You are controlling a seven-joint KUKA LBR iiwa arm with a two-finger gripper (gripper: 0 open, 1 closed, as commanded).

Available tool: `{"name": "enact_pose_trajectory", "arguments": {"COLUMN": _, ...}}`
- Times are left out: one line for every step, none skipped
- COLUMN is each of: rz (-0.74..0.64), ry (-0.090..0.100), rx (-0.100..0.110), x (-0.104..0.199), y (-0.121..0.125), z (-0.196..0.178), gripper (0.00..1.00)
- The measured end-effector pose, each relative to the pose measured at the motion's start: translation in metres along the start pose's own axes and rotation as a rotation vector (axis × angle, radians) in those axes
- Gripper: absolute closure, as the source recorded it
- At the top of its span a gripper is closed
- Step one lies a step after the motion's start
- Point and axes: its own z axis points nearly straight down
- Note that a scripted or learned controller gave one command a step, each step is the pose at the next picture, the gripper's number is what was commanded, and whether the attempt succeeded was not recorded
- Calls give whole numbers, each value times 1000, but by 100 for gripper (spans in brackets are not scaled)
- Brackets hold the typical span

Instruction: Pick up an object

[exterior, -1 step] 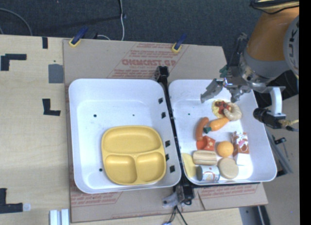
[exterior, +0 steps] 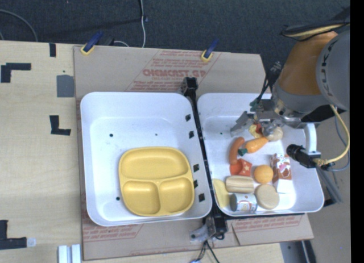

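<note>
My gripper hangs low over the back of the right bin, and its fingers look spread open with nothing clearly held. One grey finger angles out to the left. Just below it lie an orange carrot, a small red and white piece and a pale item. Further forward are an orange-red sausage shape, a red fruit, an orange, a bread roll, a beige disc, a small can, a banana, a red and white packet and a white block.
The left bin holds a yellow divided plate in its front half. The arm's grey and orange body looms over the right bin's back right corner, with a yellow cable looping beside it. Both bins rest on cardboard.
</note>
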Motion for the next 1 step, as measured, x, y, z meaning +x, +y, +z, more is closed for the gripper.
{"name": "enact_pose_trajectory", "arguments": {"rz": -1, "ry": 0, "rx": -4, "x": 22, "y": -26, "z": 76, "gripper": 0}}
